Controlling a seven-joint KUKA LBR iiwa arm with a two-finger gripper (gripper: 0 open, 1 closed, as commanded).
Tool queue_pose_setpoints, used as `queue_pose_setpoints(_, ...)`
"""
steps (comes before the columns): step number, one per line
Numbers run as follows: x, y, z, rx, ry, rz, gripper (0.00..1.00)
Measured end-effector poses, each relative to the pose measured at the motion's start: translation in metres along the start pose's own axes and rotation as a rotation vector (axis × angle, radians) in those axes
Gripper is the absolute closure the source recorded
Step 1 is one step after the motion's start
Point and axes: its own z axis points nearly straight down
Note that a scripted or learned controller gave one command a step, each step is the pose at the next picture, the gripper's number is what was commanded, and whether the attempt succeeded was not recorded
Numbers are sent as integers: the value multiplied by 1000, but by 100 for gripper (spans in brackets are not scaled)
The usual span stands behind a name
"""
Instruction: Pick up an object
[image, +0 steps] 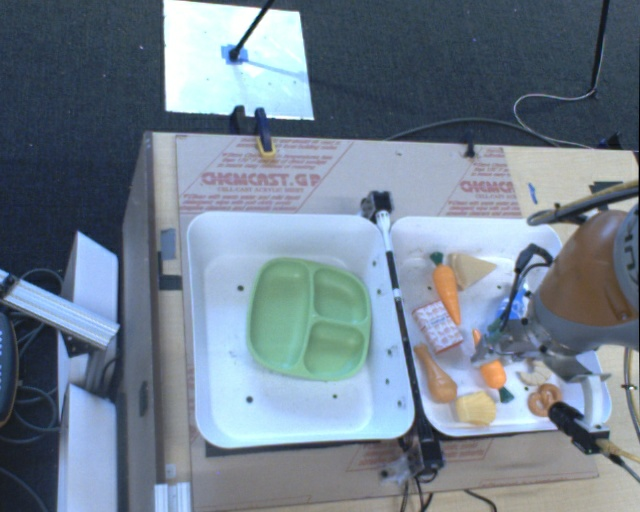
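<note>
The right bin (470, 226) holds several toy foods: a carrot (446, 290), a pale cheese wedge (472, 268), a red-and-white carton (437, 326), a long orange piece (436, 372), a yellow block (477, 407), a small orange fruit (492, 375) and a brown pretzel (544, 399). The arm comes in from the right, its orange band over the bin's right side. My gripper (502, 342) hangs low in the bin, just above the orange fruit and right of the carton. The wrist hides its tip, and nothing can be seen held in it.
The left bin (215, 240) contains a green divided plate (308, 320). A black-and-white bar (392, 270) runs along the divide between the bins. Cables (560, 100) lie on the dark floor behind the bench.
</note>
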Motion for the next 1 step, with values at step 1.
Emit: queue_pose_setpoints(1,43,53,-94,-2,0,-1,100)
